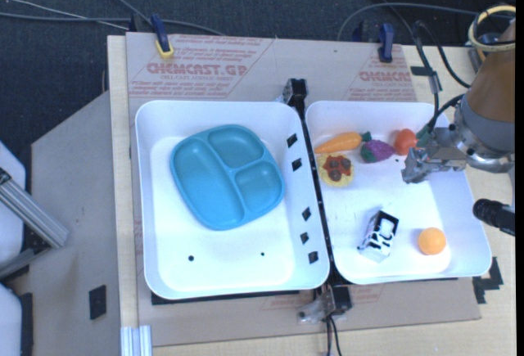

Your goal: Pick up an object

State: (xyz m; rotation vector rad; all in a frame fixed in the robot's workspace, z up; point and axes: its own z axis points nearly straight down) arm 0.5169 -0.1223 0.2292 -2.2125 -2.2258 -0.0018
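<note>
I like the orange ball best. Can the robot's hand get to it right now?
Probably yes. The orange ball sits by itself in the right bin, with bare floor around it, and the hand hangs over that same bin with nothing between them.

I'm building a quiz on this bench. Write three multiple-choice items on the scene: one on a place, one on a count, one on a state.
1. Where does the blue divided plate lie?
A. left bin
B. right bin
C. on the bare bench

2. How many compartments does the plate have?
A. two
B. three
C. five

3. How does the gripper stand?
A. above the plate
B. in the left bin by the clips
C. over the right bin, near the red ball

Key: 1 A, it sits inside the left bin. 2 B, ridges split it into three wells. 3 C, it hangs just below the red ball.
</note>
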